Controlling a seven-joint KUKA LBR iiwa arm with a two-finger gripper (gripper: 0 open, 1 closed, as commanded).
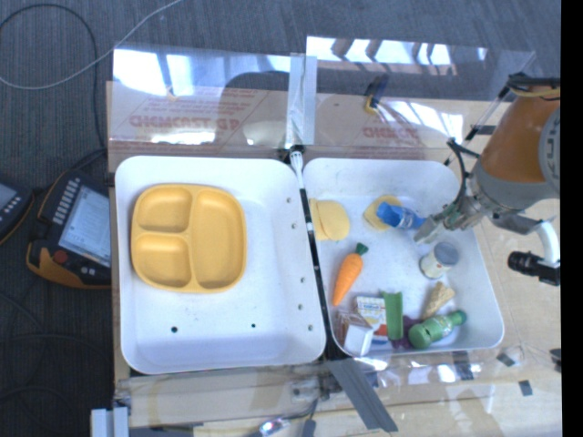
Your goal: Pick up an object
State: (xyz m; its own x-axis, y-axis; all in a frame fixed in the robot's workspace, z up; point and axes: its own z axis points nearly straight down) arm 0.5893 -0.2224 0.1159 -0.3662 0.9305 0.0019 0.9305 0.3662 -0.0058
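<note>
Gripper [435,228] hangs low over the right bin [483,285], whether gaping or clenched I cannot tell, and nearest it I see the blue bottle [397,215] just left, lying roughly crosswise, with a small jar [438,259] just below.

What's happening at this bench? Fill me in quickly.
A grey and orange robot arm reaches in from the right over the right bin, which holds a toy carrot, a green bottle, a blue-capped item and other small things. Its gripper sits low near the blue-capped item and a small grey jar, with nothing visibly held. The left bin holds a yellow divided plate.
</note>
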